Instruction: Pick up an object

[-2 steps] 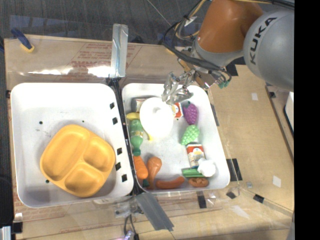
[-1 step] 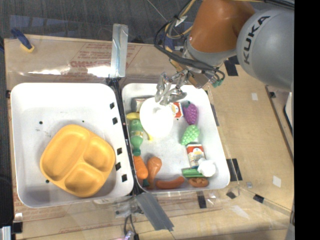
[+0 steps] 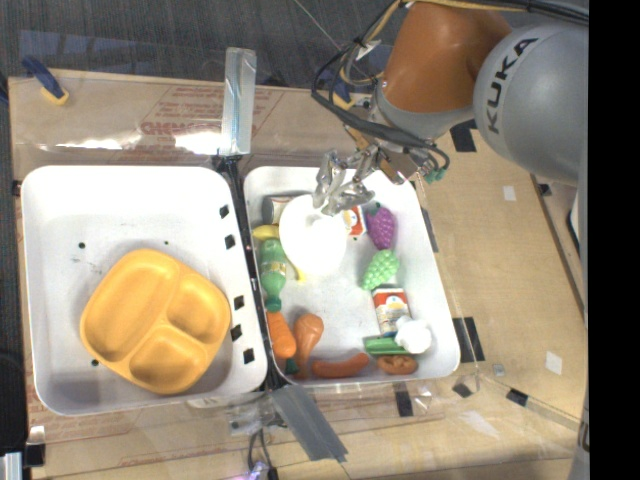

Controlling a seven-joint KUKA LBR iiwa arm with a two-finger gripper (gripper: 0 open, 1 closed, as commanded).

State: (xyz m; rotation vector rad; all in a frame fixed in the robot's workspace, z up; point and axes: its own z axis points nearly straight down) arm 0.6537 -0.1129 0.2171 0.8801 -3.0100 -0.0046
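Over the right bin's (image 3: 440,298) far end my tool (image 3: 338,190) hangs, whether parted or together I cannot tell. The white plate (image 3: 312,236) lies directly beneath and slightly nearward; purple grapes (image 3: 381,225) sit just beside, toward my arm.

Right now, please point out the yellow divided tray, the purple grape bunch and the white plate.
yellow divided tray (image 3: 155,320), camera view, centre ridge
purple grape bunch (image 3: 381,226), camera view, middle
white plate (image 3: 313,236), camera view, centre
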